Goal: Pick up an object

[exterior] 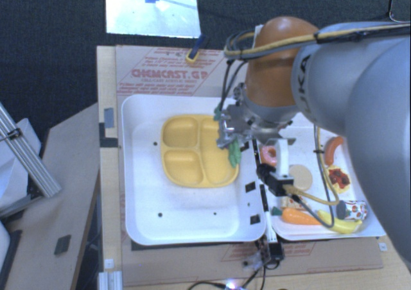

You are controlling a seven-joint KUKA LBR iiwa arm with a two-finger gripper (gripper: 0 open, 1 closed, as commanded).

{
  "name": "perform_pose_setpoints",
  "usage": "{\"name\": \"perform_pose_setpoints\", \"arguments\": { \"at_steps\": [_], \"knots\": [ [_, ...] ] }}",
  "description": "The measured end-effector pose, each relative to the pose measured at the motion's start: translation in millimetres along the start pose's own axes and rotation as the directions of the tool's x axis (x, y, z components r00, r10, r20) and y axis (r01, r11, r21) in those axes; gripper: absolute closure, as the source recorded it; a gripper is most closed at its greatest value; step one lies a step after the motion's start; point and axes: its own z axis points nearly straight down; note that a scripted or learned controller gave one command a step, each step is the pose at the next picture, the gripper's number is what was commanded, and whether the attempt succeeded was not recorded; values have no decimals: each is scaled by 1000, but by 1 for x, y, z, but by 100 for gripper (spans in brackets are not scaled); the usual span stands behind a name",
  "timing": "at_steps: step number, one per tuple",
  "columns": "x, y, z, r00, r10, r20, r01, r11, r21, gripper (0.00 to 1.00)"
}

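Observation:
A small green object (234, 153) hangs over the right edge of the yellow divided plate (187, 151) in the left bin (142, 186). My gripper (228, 138) is shut on the green object's upper end, just above the plate's right rim. The grey wrist with its orange band (277, 58) looms over the gap between the two bins and hides the back of the right bin.
The right bin (321, 234) holds a pink-and-white piece (270, 154), a tan round disc (300, 176), a red sausage (332, 147), a pizza slice (339, 178), an orange carrot (300, 217), a banana (341, 225) and a small can (355, 208). A cable (308, 197) loops over them.

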Motion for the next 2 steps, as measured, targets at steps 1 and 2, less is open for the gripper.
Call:
{"name": "perform_pose_setpoints", "arguments": {
  "at_steps": [1,2],
  "knots": [
    [-4,-7,-2,1000,8,1,-8,1000,-1,100],
    [5,-8,-1,1000,3,1,-3,1000,-2,100]
  ]
}}
